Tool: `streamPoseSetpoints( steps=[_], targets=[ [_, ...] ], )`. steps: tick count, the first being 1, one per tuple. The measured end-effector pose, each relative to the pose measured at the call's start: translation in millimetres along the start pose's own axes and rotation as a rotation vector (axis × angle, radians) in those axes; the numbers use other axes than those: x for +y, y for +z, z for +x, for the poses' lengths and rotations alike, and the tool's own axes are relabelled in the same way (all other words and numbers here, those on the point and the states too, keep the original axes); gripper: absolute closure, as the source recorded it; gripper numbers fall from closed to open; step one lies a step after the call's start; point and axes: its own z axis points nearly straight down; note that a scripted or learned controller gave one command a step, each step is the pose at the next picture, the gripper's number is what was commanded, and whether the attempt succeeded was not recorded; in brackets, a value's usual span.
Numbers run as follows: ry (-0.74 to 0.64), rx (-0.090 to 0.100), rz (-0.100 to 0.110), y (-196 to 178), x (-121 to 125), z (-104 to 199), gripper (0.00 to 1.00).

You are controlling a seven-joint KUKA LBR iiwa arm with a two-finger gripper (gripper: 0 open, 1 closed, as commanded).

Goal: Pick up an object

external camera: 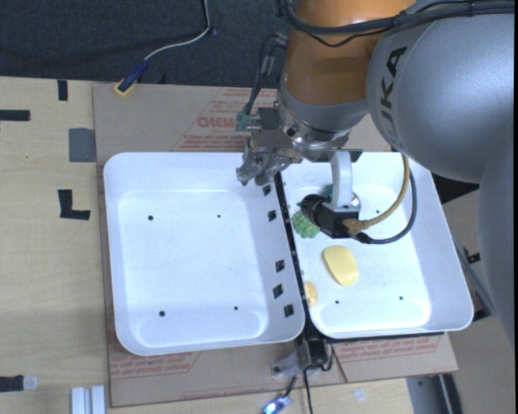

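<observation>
A pale yellow oval object (341,266) lies in the middle of the right bin (414,313). A small green object (305,225) sits near the divider in the same bin, partly hidden by the robot's wrist parts. A small yellow piece (310,294) rests against the divider at the right bin's near left side. My gripper (259,167) hangs over the far end of the divider, between the two bins, well back from the yellow oval and a short way beyond the green object. Nothing shows held in it.
The left bin (129,257) lies beside the right one on a cardboard sheet (155,119). The big grey and orange arm covers the far right part of the right bin. A blue-tipped cable (131,80) lies beyond the bins.
</observation>
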Motion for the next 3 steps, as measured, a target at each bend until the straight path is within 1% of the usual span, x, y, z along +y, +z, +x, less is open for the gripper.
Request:
streamPoseSetpoints(
  steps=[1,2,3],
  targets=[
    [-0.011,0.000,0.014,-12.8,-77.5,106.8,1.00],
    [-0.001,0.005,-0.002,-170.2,-71.3,111.7,1.00],
    [0.002,-0.005,0.015,-160.0,-71.9,110.8,0.00]
  ],
)
